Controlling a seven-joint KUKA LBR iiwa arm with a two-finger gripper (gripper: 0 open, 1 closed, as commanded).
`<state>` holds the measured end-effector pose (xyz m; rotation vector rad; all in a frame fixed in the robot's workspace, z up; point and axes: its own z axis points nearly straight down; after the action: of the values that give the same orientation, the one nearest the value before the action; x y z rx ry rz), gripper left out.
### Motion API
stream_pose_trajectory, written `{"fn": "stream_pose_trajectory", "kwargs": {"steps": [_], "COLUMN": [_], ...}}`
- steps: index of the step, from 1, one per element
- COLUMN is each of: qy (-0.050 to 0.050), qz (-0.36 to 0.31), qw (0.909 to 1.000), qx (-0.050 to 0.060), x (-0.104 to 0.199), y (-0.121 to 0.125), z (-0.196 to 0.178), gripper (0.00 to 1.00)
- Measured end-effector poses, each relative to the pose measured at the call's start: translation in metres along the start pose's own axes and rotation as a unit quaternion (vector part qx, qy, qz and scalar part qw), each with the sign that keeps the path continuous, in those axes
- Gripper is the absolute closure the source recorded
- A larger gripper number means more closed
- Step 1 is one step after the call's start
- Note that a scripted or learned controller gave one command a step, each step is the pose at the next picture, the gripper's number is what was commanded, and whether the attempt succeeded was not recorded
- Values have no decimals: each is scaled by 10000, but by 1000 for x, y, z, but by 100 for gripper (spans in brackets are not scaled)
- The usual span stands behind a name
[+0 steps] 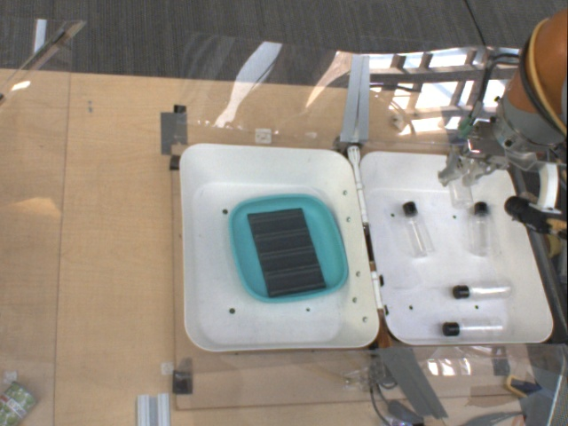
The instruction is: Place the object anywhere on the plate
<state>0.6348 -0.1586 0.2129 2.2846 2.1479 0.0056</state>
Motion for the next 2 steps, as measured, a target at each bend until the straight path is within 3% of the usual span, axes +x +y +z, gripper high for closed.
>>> {"fn": "stream_pose_trajectory", "kwargs": {"steps": [1, 2], "qy": [10, 14], "qz": [-618, -1149], "qw": [9981, 9934], "qx": [12, 5], "x": [76, 123], "y": [-44, -115], "z": [63, 26], "gripper": [100, 100]}}
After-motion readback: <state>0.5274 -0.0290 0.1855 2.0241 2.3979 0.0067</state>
